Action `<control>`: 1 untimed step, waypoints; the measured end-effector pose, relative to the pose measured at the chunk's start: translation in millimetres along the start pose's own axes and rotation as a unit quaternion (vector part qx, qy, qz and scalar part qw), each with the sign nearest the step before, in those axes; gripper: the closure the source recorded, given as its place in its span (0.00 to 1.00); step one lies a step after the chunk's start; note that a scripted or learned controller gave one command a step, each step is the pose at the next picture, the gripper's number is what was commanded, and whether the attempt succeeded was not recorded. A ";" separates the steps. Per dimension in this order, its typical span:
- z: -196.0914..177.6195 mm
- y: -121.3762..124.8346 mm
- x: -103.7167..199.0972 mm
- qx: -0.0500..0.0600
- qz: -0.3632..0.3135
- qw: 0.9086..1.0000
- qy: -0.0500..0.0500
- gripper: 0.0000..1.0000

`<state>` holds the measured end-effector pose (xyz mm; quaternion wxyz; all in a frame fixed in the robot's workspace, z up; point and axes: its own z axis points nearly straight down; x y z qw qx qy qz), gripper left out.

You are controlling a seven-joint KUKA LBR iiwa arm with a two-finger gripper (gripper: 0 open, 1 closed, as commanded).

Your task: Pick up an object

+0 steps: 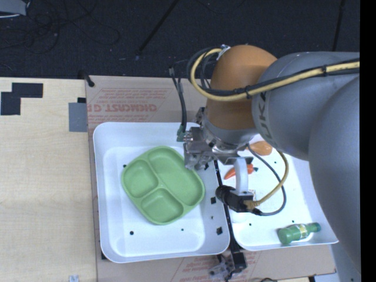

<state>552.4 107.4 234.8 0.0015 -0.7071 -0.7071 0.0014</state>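
Note:
A green divided plate [161,184] lies tilted in the left white bin [117,239]. My gripper [194,155] hangs from the orange-banded wrist right at the plate's upper right rim, beside the wall between the two bins. The wrist and its cables hide the gripper's tip, so I cannot tell whether it touches the plate. In the right bin [258,237] a small green bottle [298,232] lies on its side near the front right corner.
An orange rounded object [262,148] and a small red-orange piece [242,170] lie in the right bin, partly under the arm. Black cables [235,200] loop over the divider. Brown cardboard [135,101] lies beneath the bins, with pale wooden bench [41,187] to the left.

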 end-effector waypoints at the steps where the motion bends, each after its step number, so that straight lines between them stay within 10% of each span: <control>1: 0.1 0.1 -0.2 0.000 0.000 1.000 0.000 0.00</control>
